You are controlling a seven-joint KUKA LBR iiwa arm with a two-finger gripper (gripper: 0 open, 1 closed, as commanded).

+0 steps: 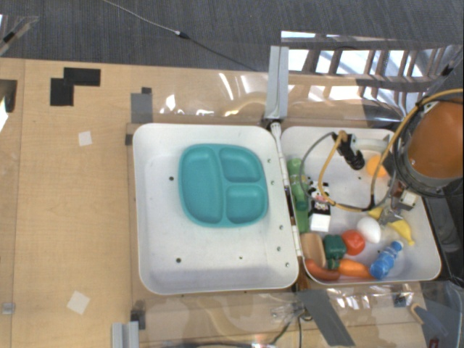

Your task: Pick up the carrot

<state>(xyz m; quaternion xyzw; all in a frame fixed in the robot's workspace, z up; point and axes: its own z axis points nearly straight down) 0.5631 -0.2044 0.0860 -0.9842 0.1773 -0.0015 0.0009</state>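
The carrot (354,269) is an orange, tapered piece lying flat near the front edge of the right bin (428,270). It sits between a dark red piece (322,272) and a blue bottle (385,259). The arm's orange band (438,142) hangs over the bin's right side. Below it, the gripper (396,209) reaches down next to a yellow banana (402,230). The gripper stands up and to the right of the carrot, apart from it, and nothing can be seen held in it.
The right bin also holds a white egg (370,230), a red tomato (354,241), a green block (334,248), a bread slice (313,246), a green cucumber (295,177) and a black-and-white item (320,198). Cables (319,154) loop over it. The left bin (156,259) bears a teal divided plate (222,184).
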